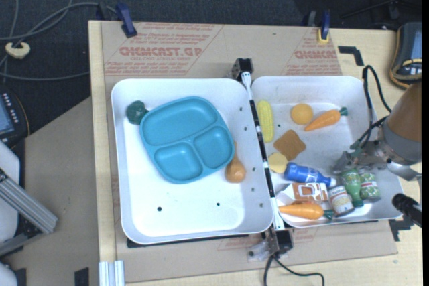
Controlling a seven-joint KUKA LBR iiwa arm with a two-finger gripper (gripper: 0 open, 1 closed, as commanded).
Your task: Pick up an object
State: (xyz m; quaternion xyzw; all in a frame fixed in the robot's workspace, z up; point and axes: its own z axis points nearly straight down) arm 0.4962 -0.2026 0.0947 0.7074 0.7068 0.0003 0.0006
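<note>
The gripper (353, 161) reaches in at the right bin's (281, 87) right side, low over the toy food; whether it is wide or narrow cannot be told. Just below it lie green cans (358, 185), with a small jar (340, 199) beside them. A blue bottle (306, 174) lies to its left, a carrot (323, 120) above. The left bin (174, 224) holds a blue divided tray (186, 138).
</note>
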